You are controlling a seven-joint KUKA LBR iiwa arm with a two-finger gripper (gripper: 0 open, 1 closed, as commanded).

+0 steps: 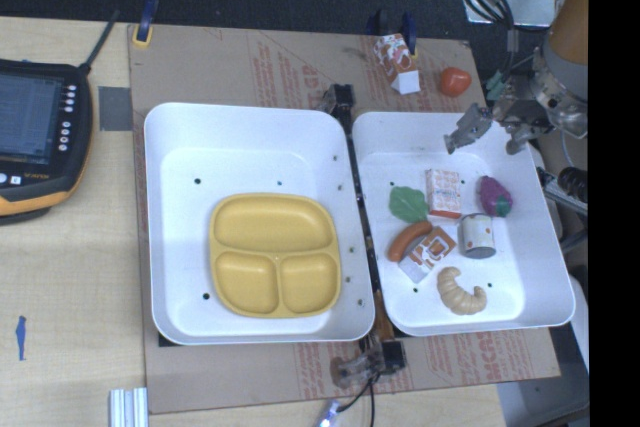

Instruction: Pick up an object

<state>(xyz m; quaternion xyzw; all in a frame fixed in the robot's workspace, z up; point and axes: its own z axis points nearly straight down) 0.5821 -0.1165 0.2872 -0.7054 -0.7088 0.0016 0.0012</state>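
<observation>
Pale wood tabletop, cardboard under both bins. My gripper (492, 128) hung spread and empty over the right bin's (545, 300) far corner; purple piece (495, 196) just below it. Nothing lifted yet.

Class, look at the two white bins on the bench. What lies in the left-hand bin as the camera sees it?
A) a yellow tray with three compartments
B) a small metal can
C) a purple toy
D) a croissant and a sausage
A: the yellow tray with three compartments lies in the left bin, while the croissant, sausage, can and purple toy lie in the right bin.
</observation>
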